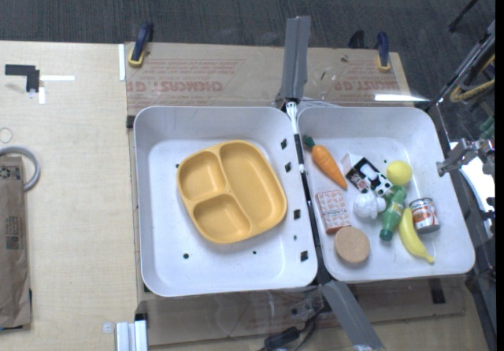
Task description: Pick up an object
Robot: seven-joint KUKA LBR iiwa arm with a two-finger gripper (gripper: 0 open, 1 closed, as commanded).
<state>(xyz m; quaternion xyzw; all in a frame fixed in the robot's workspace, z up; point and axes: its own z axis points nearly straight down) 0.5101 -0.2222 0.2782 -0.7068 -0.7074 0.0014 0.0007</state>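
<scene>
1. An orange carrot (328,166) with a green top is lying at a slant near the right bin's upper left.
2. A yellow lemon (399,173) is sitting toward the upper right.
3. A yellow banana (413,235) is lying beside a small can (424,215).
4. A green bottle (391,215) is lying next to a white toy (367,205).
5. A round tan disc (352,245) is resting below a red-patterned box (333,211).
</scene>
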